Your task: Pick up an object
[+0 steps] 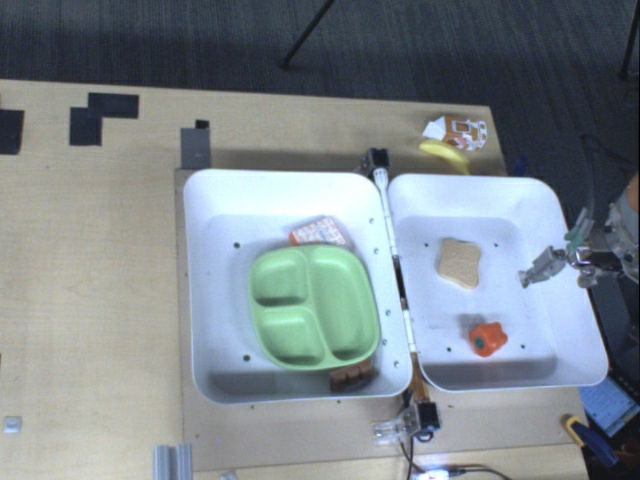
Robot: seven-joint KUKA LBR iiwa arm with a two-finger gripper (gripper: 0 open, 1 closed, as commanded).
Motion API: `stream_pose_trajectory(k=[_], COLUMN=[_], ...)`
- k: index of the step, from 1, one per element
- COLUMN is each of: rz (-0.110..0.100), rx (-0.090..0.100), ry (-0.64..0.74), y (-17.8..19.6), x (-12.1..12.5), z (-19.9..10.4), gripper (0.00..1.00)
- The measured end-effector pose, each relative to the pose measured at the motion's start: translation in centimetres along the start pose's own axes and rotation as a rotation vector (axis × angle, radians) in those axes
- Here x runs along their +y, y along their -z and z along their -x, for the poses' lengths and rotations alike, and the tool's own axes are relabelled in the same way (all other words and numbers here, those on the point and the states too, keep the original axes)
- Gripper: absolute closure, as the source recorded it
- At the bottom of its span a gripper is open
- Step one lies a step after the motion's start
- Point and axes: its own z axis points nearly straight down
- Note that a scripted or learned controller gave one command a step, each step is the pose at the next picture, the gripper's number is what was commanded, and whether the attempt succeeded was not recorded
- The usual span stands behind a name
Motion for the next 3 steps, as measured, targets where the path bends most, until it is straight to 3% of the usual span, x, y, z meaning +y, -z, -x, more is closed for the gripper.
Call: stream_pose_trajectory(k=[1, 2, 3], rz=[0.005, 0.010, 0.009], rx=[0.000, 0.000, 0.000], ry=[-0.001, 0.000, 0.000], y=[-12.4, -11.2, -11.2], x=[0.7, 0.9, 0.8], z=[-7.9, -7.9, -7.9], gripper=[0.00, 1.00, 0.00])
